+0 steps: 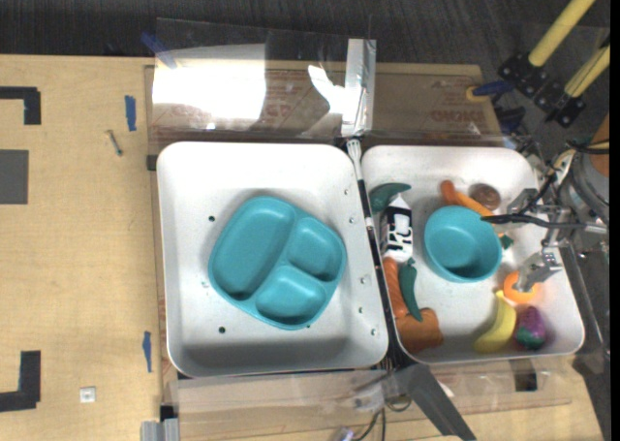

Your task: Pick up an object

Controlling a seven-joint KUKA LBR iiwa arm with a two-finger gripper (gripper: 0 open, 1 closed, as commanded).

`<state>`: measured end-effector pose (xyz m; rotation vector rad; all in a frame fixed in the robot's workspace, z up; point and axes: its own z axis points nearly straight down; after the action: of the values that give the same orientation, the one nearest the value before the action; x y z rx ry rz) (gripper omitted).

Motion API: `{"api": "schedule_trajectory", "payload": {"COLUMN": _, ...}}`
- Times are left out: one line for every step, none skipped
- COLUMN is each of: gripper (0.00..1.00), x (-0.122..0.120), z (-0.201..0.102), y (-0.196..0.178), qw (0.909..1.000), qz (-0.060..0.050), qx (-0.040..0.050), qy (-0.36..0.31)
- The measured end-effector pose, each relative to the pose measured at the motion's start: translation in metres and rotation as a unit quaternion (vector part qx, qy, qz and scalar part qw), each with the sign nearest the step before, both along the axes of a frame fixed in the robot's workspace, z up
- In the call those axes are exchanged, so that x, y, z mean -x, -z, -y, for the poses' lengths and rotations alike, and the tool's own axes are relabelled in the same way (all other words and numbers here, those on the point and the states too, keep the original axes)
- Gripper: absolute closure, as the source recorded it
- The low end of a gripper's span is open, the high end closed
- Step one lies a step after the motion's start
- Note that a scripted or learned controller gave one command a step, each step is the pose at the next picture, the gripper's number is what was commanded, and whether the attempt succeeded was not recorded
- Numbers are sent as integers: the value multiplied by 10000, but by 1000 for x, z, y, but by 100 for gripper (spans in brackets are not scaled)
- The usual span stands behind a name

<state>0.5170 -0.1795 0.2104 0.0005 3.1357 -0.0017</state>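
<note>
Jaws at right bin's (pixel 567 318) crowded right edge, left bin (pixel 184 236) roomier

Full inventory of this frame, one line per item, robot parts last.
Bins: 2, white, side by side on the bench.
Divided plate: 1, teal, middle of left bin.
Bowl: 1, teal, centre of right bin.
Banana: 1, yellow, right bin, near edge.
Carrot: 1, orange with green top, right bin, left side.
Black-and-white item: 1, right bin, left of bowl.
Brown round item: 1, right bin, far side.
Other small toys: too cluttered to count.
Tool: 1, metal, over right bin's right side.
</note>
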Motion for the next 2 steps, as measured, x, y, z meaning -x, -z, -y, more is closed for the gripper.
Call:
{"api": "schedule_trajectory", "payload": {"gripper": 0, "x": -6, "z": 16, "y": 116, "qw": 9991, "qz": 7, "qx": 4, "qy": -414}}
{"api": "schedule_trajectory", "payload": {"gripper": 100, "x": -12, "z": 13, "y": 100, "qw": 9990, "qz": 91, "qx": 19, "qy": -445}}
